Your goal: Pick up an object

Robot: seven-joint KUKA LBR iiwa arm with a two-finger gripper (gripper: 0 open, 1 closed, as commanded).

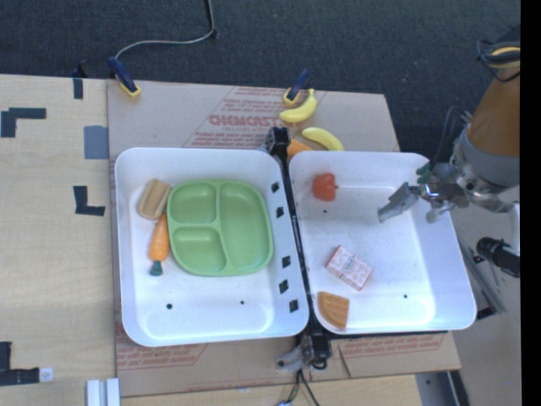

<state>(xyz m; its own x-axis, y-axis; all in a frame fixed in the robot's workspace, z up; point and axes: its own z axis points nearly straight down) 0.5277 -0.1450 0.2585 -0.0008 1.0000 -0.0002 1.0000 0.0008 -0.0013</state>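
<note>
Claw (416, 203) spread wide, holding nothing | tomato (325, 186) red, round (left of claw)

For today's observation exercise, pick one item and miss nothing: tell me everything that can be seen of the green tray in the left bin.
The green tray is a rounded-corner rectangle, seemingly smooth plastic, pale green throughout. Raised ridges split it into three compartments: two on its left side and a larger one on its right. It lies flat, open side up, on the floor of the left bin, toward the back. A toy carrot and a tan bread-like piece lie against its left edge.
</note>
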